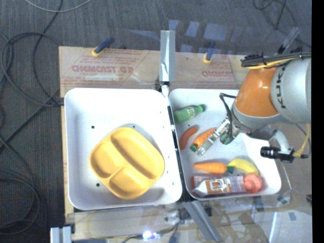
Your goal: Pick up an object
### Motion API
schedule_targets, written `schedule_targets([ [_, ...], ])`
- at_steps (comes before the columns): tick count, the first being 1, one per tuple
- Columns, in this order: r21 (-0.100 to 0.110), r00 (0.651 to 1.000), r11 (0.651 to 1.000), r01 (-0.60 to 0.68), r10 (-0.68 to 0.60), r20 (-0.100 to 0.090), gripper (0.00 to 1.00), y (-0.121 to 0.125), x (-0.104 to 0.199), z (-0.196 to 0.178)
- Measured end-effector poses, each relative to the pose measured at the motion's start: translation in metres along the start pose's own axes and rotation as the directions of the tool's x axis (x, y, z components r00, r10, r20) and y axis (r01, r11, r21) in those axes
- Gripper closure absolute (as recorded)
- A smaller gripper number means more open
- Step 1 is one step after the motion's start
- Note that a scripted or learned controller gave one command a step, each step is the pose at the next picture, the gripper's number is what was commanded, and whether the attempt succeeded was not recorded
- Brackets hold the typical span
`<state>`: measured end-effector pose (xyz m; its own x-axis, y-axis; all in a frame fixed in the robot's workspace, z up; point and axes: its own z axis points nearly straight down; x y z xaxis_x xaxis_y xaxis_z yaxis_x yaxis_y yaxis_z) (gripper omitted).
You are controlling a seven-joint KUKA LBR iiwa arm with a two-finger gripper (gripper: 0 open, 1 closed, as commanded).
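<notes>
My gripper (223,132) hangs low over the middle of the right bin (267,156), at the right end of a small orange bottle with a green cap (201,140). Whether it touches the bottle cannot be made out. Around it lie a green bottle (188,113) towards the back, a red pepper (188,135) by the left wall, a carrot (210,167), a banana (244,165), a red-and-white carton (217,186) and a red fruit (254,183) along the front.
The left bin (81,135) holds a yellow divided plate (127,162). A metal divider post (165,59) stands behind the seam between the bins. The arm's orange band (255,92) overhangs the right bin's back right corner.
</notes>
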<state>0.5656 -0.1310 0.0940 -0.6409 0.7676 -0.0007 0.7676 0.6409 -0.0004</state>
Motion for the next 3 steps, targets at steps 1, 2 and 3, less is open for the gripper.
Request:
schedule_targets([
  [1,-0.009,0.992,0.992,-0.129,0.129,0.007,0.0,0.033,-0.056,0.004],
  [2,0.01,0.994,0.994,-0.108,0.108,-0.015,0.0,0.048,-0.1,0.007],
  [3,-0.001,0.994,0.994,-0.107,0.107,0.011,1.0,0.05,-0.105,-0.006],
])
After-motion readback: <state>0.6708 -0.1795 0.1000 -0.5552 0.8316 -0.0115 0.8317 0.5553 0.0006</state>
